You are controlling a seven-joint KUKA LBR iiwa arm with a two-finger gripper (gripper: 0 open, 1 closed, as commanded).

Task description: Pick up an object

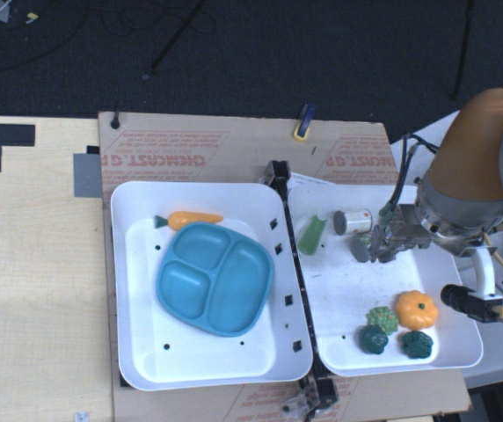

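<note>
**Two bins, seven items, gripper low in the right bin**

You have two white bins side by side. The left bin [137, 341] carries one blue tray [215, 278], three compartments, sitting roughly mid-bin with bare floor all round it, most of it along the near and left sides. One carrot [194, 220] lies flat just beyond the tray's far edge, close to the bin's far wall.

The right bin [339, 323] has five small items. One orange pumpkin [416, 309] sits near the front right corner. Beside it, three green clumps: a light one [382, 317] just left of the pumpkin, a dark one [374, 339] in front of that, and another dark one [417, 345] in front of the pumpkin. All four crowd together near the front wall. One green pod [311, 234] lies tilted against the divider side, well apart from the cluster. The middle of this bin's floor is open.

The arm [471, 161] comes in from the right; its gripper [373, 251] hangs low over the far half of the right bin, right of the pod. You cannot tell from here whether it is spread or closed, or whether it grips anything.
</note>
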